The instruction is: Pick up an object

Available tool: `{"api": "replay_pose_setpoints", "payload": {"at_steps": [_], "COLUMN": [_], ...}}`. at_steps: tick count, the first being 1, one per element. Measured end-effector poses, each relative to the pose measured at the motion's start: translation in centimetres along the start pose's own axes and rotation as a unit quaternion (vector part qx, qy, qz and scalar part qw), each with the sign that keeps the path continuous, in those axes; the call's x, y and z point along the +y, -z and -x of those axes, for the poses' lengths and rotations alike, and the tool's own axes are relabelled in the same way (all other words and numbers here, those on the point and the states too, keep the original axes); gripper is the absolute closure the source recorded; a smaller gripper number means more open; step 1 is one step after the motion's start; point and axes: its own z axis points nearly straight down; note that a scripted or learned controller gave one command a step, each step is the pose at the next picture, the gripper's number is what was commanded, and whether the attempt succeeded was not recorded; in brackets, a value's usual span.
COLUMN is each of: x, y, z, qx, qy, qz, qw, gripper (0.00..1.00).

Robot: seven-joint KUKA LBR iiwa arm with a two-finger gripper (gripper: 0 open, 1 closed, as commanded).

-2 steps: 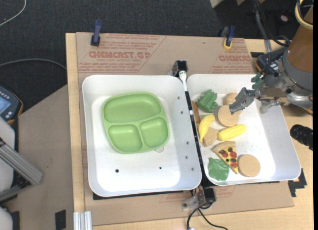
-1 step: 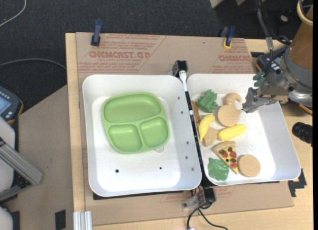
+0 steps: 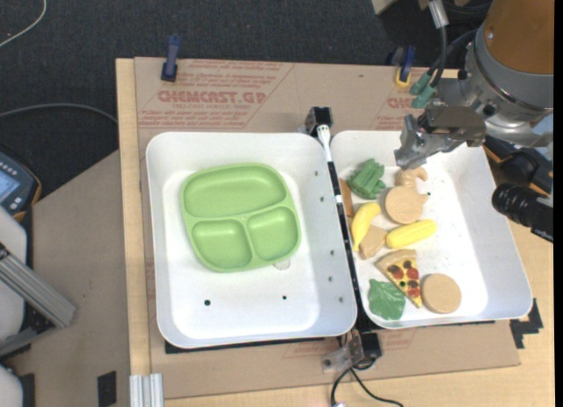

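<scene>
Above right bin (image 3: 501, 247), your claw (image 3: 412, 161) hangs over pale toy piece (image 3: 410, 176); grip state you cannot tell. Beside that piece: green toy (image 3: 368, 177), tan disc (image 3: 405, 205), banana (image 3: 410, 235).

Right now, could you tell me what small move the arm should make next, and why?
Probably a short descent. The tool hovers at the far end of the right bin, directly over a small tan piece, with nothing seen between its fingers, so lowering onto that piece looks like the nearest grasp.
</scene>
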Motion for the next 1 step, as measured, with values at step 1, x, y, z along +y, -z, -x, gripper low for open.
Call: {"api": "replay_pose_setpoints", "payload": {"at_steps": [1], "x": [-0.23], "y": [-8.58], "z": [-1.62], "qx": [-0.002], "qy": [-0.005], "qz": [-0.013], "qw": [0.9999], "gripper": [1.0]}}
